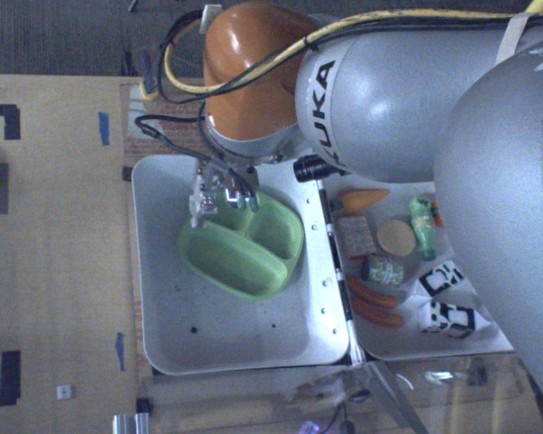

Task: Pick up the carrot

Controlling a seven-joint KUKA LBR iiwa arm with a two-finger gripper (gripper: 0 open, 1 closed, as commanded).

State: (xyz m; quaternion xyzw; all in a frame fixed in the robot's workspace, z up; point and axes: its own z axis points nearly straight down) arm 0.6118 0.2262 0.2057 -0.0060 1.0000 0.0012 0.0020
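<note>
Hovering over a glossy green 2-compartment tray [244, 247], the metal jaws' gap is unclear; tapered orange carrot [364, 200] lies apart.

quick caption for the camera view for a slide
KUKA arm's gripper hovers by the green divided tray in the left bin; the carrot lies in the right bin.

arm: reaching in from right | tool [221, 197]: pointing down, nothing between fingers
</note>
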